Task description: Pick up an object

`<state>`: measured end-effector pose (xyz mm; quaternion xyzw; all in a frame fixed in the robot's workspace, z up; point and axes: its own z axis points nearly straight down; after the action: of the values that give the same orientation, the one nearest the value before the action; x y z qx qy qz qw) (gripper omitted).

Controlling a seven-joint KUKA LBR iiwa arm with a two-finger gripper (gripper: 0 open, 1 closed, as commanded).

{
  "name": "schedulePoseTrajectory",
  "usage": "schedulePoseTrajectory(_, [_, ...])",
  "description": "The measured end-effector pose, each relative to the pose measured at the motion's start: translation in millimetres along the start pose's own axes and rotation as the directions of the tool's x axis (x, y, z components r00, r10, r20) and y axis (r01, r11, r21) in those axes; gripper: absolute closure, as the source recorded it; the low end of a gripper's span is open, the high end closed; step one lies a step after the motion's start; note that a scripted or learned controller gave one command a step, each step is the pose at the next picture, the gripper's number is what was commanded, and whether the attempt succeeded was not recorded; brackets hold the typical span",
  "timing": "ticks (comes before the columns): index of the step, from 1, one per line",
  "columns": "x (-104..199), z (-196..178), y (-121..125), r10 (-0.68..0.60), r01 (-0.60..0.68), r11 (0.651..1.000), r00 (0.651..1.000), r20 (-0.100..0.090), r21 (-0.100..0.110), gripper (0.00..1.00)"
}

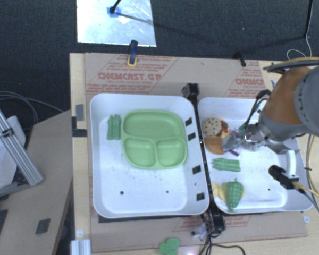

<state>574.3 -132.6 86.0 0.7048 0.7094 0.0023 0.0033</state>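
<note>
Grey end effector (235, 141) low in right bin (266, 195), just beside brown toy food (215, 144); finger state impossible to tell. Nothing visibly lifted; grasp and raise judged outstanding. Green toy (226, 165) just below.

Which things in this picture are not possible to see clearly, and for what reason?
- Gripper, camera view: small and blurred among the toys in the right bin; whether it holds anything cannot be told.
- Purple item beneath the gripper: mostly covered by it, identity unclear.
- Orange piece under the round cookie-like toy: partly hidden.
- Green object at the bottom edge: cut off.
</note>
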Motion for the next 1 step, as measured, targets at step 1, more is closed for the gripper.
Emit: schedulePoseTrajectory(1, [-2.8, 1.3, 50.7, -0.002, 0.002, 1.0, 1.0, -0.001, 0.013, 0.0])
